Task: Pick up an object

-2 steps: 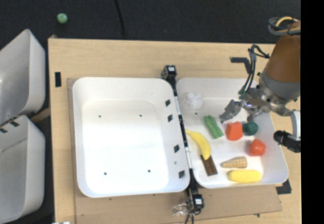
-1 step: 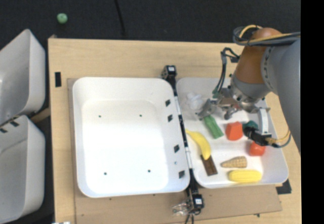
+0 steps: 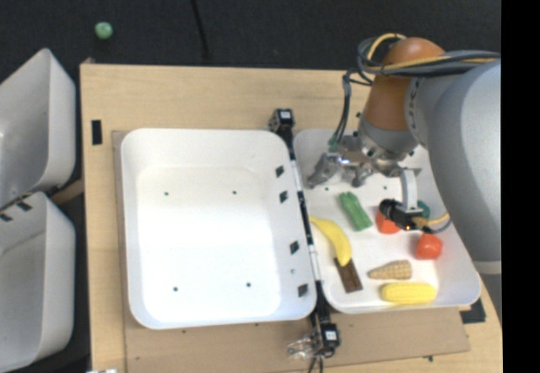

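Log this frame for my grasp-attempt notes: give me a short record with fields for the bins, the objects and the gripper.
left bin: white, shallow
right bin: white, holds all the objects
objects: banana, green block, corn cob, ice cream cone, tomato, brown bar
gripper: over the right bin's far end, left of the wrist; no object seen between its fingers
grip state: cannot tell

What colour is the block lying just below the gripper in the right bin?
Green block, clearest in the camera view.
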Robot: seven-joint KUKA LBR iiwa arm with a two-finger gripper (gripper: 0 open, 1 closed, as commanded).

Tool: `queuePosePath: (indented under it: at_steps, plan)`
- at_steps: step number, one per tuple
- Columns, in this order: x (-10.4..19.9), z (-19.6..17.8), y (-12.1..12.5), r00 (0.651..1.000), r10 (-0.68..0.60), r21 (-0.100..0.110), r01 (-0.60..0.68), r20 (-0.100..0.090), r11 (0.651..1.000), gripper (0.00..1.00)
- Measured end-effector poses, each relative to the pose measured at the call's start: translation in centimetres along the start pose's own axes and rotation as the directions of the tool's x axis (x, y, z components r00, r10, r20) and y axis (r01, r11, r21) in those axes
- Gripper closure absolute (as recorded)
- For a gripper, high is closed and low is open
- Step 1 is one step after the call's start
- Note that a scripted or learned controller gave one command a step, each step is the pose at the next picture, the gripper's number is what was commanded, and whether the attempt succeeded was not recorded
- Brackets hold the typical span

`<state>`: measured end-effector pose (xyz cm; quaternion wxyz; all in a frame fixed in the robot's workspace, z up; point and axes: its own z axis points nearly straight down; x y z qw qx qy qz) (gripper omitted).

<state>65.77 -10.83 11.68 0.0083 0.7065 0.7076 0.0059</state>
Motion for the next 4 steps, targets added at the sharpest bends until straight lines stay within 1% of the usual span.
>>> queuePosePath:
  at_steps: [1,2,3,4]
  plan:
    - [0.1,0.4,3.8,1.0,-0.007,0.008,0.007,0.003,1.0,0.0]
    - [0.0,-1.1,4.1,1.0,-0.008,-0.013,0.008,0.008,1.0,1.0]
    - [0.6,-7.3,3.5,1.0,-0.004,0.011,0.004,-0.002,1.0,1.0]
    - [7.2,-8.6,3.5,1.0,-0.006,0.013,0.006,-0.005,1.0,1.0]
